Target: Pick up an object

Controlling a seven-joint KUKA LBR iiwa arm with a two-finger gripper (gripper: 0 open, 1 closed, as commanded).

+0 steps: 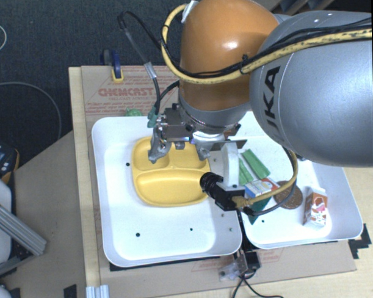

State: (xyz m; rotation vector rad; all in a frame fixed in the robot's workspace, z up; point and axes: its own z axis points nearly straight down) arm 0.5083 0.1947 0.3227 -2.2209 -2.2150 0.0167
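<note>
left bin [116,227] – yellow dish [166,186] under open gripper [177,153]; right bin [342,228] – carton [315,209].

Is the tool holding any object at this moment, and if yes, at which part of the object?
It cannot be told. The tool is low over the yellow object in the left bin, at its far edge, but a grasp is not visible.

We see bare floor along the left bin's [115,197] front and left side. The yellow dish [169,185] blocks its middle, beside the crowded right bin [336,229].
</note>
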